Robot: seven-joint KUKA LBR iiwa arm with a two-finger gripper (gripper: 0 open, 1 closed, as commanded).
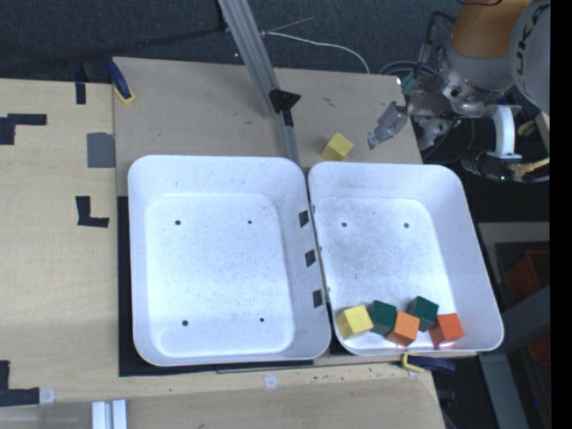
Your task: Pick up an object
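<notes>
Several small blocks lie clustered along the front edge of the right bin (465, 231): a yellow one (355, 319), a green one (383, 314), an orange one (405, 327), a dark green one (424, 310) and a red-orange one (447, 328). Another yellow block (338, 146) rests on the bench behind the bins, outside both. My gripper (407, 130) hangs beyond the right bin's back edge, to the right of that loose yellow block and far from the cluster. It is open, with nothing between its fingers.
The left bin (214, 257) stands beside the right one. A slanted grey metal bar (259, 56) crosses the bench behind the bins. Cables and dark equipment (500, 150) sit at the far right under the arm.
</notes>
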